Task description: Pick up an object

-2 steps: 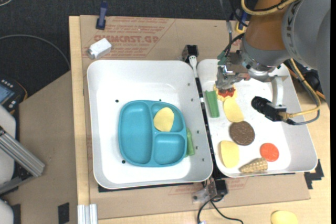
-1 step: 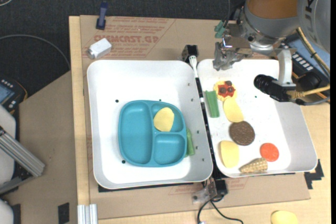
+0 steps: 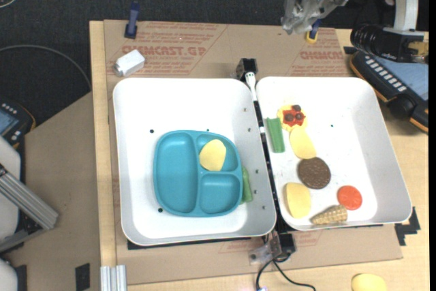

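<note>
Hovering beyond the far rim of the right bin (image 3: 371,95), the gripper (image 3: 300,20) carries nothing; its spread I cannot tell. Candidates lie below: brown cookie (image 3: 315,173), orange disc (image 3: 349,197). Centre over one isolated piece before descending.

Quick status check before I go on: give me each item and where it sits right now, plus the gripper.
Gripper: raised beyond the bins, holding nothing visible.
Blue tray: flat in the left bin.
Yellow piece: lying in the tray's upper right compartment.
Green stick: lying in the right bin.
Brown cookie: flat in the right bin.
Orange disc: flat, near the right bin's front edge.
Cone: on its side.
</note>
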{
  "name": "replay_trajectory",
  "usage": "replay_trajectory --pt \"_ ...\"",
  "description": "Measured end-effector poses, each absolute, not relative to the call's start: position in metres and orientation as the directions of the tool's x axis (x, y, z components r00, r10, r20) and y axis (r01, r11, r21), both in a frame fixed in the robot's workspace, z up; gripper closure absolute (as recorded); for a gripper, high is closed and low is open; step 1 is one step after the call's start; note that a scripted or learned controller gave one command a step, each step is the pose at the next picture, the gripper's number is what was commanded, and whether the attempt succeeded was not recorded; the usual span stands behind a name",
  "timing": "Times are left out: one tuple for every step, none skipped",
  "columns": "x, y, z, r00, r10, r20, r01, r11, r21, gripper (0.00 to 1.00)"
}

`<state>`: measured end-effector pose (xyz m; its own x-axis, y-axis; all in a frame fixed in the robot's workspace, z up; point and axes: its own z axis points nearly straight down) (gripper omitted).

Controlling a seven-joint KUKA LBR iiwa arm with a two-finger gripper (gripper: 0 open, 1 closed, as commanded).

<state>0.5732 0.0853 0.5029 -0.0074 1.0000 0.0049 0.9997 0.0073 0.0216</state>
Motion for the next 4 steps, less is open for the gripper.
replay_trajectory --pt "0.536 0.089 0.395 0.001 1.000 -0.001 1.000 -0.001 -0.012 1.00" --pt "0.486 0.068 0.329 0.003 1.000 -0.001 1.000 -0.003 -0.010 1.00" --pt "0.480 0.025 0.419 0.004 1.000 0.000 1.000 -0.004 0.010 1.00" --pt "0.480 0.034 0.543 -0.002 1.000 0.002 1.000 0.002 0.018 1.00"
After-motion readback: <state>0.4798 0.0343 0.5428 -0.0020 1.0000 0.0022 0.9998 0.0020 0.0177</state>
